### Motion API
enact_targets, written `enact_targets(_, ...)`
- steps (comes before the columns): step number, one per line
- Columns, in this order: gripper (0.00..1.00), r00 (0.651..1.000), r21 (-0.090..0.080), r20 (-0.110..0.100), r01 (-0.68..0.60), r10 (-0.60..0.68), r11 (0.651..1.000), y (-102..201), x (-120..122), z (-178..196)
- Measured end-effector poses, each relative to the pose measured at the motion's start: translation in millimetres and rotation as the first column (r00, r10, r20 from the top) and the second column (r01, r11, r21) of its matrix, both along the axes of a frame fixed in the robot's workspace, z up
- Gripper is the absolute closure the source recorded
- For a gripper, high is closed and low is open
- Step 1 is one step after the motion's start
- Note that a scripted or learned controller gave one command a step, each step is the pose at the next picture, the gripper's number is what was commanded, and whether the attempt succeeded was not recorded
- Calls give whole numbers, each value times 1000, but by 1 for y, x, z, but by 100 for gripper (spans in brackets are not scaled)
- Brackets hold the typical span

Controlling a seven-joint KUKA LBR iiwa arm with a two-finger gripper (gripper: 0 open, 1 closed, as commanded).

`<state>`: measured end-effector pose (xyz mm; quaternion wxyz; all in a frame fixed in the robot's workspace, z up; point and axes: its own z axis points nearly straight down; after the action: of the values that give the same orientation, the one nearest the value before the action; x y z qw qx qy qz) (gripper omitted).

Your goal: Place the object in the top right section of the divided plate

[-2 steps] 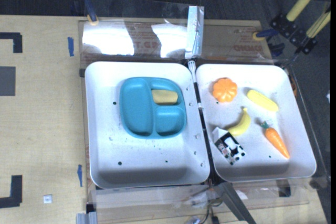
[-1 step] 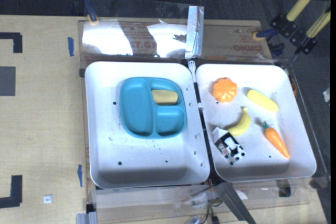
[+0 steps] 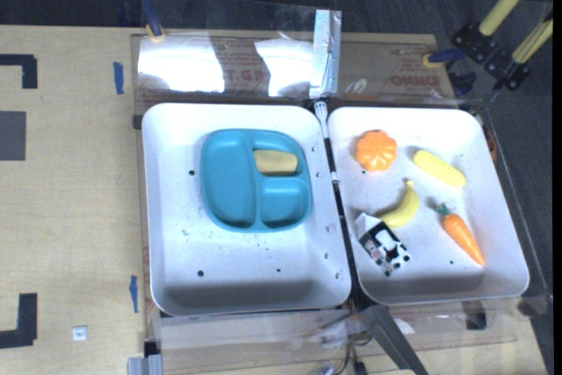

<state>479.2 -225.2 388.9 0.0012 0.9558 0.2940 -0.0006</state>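
A yellow bread-like piece lies in the top right section of the blue divided plate, which sits in the left bin. Right of the plate, the other bin holds a pumpkin, lemon, banana and carrot.

two shallow white bins sit side by side on the bench. the left bin holds a blue divided plate near its middle, with a tan bread-like piece in the plate's top right section. the right bin holds an orange pumpkin, a yellow lemon-like piece, a banana, a carrot and a black-and-white toy near its lower left corner.
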Motion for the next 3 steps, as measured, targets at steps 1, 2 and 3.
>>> enact_targets(1,100,959,1,1,284,-284,959,4,1,-5)
enact_targets(2,100,924,3,-3,383,-383,924,5,1,-15)
enact_targets(3,100,923,2,1,384,-384,923,4,1,7)
